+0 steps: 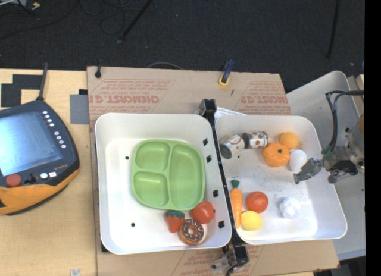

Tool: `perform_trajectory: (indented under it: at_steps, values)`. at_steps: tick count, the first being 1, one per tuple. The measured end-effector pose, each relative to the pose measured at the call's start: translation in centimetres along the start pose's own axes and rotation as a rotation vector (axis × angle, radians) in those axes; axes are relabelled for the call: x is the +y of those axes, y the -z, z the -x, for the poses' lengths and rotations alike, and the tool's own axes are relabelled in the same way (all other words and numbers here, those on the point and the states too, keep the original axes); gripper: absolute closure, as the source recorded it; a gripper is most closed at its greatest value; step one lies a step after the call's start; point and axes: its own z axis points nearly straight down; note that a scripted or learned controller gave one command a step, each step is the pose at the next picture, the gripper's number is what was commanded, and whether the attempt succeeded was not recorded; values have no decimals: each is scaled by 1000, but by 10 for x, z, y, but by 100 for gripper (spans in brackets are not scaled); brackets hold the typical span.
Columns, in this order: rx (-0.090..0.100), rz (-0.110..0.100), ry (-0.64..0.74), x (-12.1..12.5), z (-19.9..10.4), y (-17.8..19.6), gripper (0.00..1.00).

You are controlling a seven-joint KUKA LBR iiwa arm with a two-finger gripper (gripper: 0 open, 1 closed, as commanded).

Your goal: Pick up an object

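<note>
My gripper (322,171) hangs at the right rim of the right bin (324,150), open, with nothing between its grey fingertips (304,172). Just left of it lie a white egg (297,159), a small orange pumpkin (275,154) and an orange ball (289,140). A small bottle (244,142) lies on its side at the bin's back left. Toward the front are a carrot (236,204), a red tomato (256,201), a lemon (251,220) and a white crumpled object (289,207).
The left bin (113,168) holds a green divided plate (168,173), a strawberry (174,220), a tomato (203,212) and a donut (192,232). A control tablet (30,150) lies at the far left. A yellow clamp (225,78) sits behind the bins.
</note>
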Motion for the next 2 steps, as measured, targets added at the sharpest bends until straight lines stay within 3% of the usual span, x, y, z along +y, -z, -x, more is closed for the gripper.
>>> perform_trajectory:
  at_steps: [1, 2]
  values:
    - [-4, 13, 2, 2, 0, 7, 0]
    - [0, 5, 4, 0, 0, -58, 0]
